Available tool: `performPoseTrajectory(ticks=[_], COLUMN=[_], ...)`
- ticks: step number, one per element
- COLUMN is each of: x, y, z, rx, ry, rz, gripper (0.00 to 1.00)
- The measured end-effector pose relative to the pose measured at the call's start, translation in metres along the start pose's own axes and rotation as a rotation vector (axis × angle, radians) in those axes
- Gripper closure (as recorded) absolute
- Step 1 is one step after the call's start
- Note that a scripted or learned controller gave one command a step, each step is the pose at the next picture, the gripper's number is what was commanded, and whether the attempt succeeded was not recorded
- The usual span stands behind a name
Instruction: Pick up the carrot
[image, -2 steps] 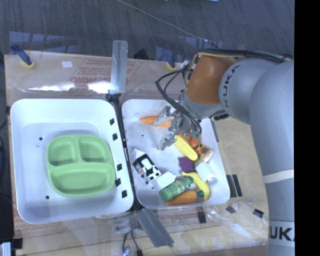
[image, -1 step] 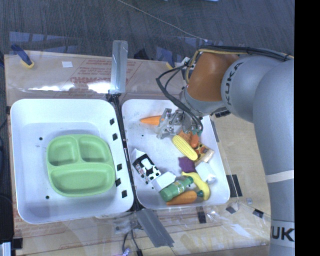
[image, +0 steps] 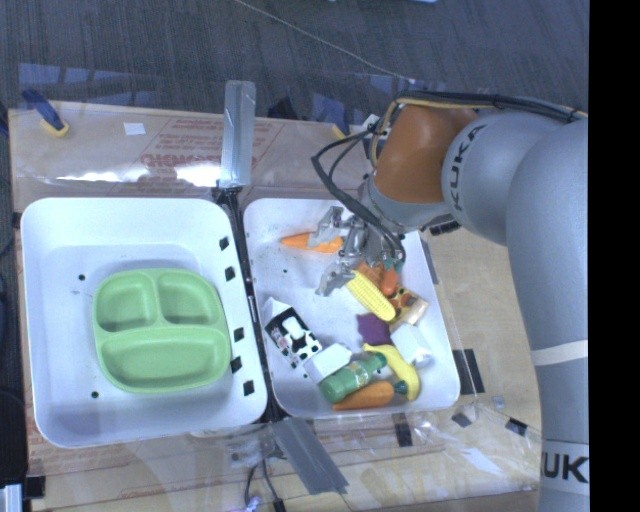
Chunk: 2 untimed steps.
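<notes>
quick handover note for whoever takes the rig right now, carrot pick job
Gripper: low in the right bin, near its far end; finger state unreadable from this view.
Carrot: lying on the bin floor by the far wall, just left of the gripper.
Other toys: corn, green bottle, banana nearer the front.
Green tray sits in the left bin.
Done: approach. Left: grasp and lift the carrot.

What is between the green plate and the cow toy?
In the camera view, the bins' white walls and black divider strip stand between green plate and cow toy.
</notes>
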<state>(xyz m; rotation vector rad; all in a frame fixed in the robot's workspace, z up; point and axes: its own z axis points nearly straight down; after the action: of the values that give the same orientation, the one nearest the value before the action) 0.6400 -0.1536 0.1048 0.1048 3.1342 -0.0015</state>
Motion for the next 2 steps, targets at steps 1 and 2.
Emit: performPoseTrajectory(ticks=[1, 2], x=[-0.0019, -0.0018], y=[0.0016, 0.002], z=[-0.0116, -0.0113], rx=[0.001, 0.001], ry=[-0.006, -0.006], rz=[-0.007, -0.008], gripper=[1.0, 0.0])
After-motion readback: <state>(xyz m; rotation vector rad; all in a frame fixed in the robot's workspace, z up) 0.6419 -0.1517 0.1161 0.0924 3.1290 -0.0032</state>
